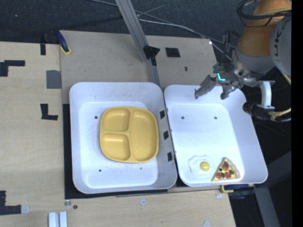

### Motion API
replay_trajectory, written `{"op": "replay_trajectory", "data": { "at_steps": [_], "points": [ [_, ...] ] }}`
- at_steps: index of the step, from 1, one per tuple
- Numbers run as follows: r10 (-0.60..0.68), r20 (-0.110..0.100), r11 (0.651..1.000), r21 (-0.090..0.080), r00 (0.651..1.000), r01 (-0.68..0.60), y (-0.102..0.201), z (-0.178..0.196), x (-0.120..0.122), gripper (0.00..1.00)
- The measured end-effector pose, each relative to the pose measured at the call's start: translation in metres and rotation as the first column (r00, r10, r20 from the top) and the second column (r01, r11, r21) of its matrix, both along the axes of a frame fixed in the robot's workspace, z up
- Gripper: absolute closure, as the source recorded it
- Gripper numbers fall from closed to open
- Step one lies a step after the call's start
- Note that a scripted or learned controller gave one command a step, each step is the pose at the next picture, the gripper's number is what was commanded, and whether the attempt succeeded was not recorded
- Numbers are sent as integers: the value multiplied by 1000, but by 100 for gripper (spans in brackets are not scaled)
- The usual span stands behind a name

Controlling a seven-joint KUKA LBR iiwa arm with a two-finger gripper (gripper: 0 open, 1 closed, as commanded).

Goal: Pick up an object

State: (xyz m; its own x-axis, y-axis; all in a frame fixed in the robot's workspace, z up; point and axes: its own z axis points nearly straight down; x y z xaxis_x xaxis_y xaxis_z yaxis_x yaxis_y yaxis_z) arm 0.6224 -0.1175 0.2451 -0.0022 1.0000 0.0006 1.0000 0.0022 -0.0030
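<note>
A toy fried egg (200, 165) and a toy pizza slice (226, 170) lie side by side in the near corner of the right bin (213, 122). A yellow divided plate (129, 134) sits in the middle of the left bin (85, 126). My gripper (211, 92) hangs over the far rim of the right bin, well away from the egg and the pizza. Its two fingers are spread apart with nothing between them.
A slanted metal pole (137, 27) rises from the bench behind the gap between the bins. Cables run across the dark floor at the back. Black tape marks dot the wooden bench (28, 126) on the left.
</note>
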Motion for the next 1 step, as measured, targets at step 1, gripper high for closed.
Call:
{"op": "replay_trajectory", "data": {
  "at_steps": [1],
  "points": [
    [0,2,1000,0,1000,0,0,1,0,0]
  ]
}}
